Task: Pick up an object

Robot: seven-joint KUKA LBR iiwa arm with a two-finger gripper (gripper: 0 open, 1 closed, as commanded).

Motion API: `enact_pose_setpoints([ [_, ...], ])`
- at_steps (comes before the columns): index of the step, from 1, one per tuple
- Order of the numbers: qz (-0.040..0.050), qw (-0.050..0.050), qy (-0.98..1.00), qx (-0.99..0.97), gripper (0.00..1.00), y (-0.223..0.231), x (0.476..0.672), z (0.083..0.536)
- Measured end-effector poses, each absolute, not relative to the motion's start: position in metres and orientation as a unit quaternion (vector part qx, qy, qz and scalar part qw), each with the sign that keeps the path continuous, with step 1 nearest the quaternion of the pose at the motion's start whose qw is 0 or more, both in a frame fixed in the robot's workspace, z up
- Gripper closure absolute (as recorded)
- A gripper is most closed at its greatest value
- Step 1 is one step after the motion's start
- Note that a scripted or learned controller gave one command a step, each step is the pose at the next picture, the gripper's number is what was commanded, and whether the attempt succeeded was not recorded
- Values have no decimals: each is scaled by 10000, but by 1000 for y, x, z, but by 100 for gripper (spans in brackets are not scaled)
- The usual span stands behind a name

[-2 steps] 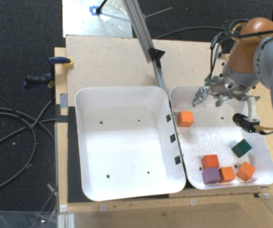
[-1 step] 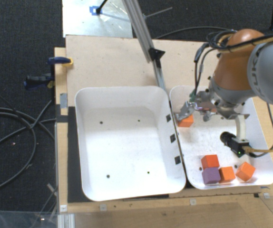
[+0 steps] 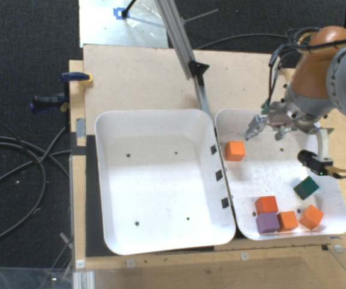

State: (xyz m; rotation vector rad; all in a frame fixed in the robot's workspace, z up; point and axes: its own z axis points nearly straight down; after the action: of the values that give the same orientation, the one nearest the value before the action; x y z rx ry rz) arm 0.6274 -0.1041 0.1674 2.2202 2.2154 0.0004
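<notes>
Hovering over the back of the right bin (image 3: 336, 218), the gripper (image 3: 268, 125) sits at the end of the grey arm (image 3: 342, 65), which comes in from the right with its orange band up top. Fingers look spread apart, one prong toward the left at the bin's back wall, the other further right; nothing is between them.

Closest candidate: an orange cube (image 3: 234, 150), alone near the bin's left wall, just below and left of the gripper, not touching it.

Rest of the right bin's contents:
- dark green block (image 3: 306, 188) toward the right side, tilted, apart from the others
- red-orange cube (image 3: 266, 205) near the front
- purple cube (image 3: 267, 223) directly in front of it, touching or nearly so
- small orange cube (image 3: 288, 221) right beside the purple one
- another orange cube (image 3: 311, 217) at the front right, rotated, just beside the small one

A black fitting (image 3: 313, 160) with a cable hangs off the arm over the bin's right edge.

Left bin (image 3: 110, 131) shows just bare white floor with a few dark specks. Both bins sit on the tan bench (image 3: 137, 77). A metal pole (image 3: 179, 35) slants down from the top to the seam between the bins. Blue clamp (image 3: 76, 77) at the bench's left edge.
</notes>
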Motion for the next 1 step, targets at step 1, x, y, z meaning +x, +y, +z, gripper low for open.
enact_pose_setpoints([
  [1, -23, -38, 7074, 7068, 0, -85, 554, 122],
])
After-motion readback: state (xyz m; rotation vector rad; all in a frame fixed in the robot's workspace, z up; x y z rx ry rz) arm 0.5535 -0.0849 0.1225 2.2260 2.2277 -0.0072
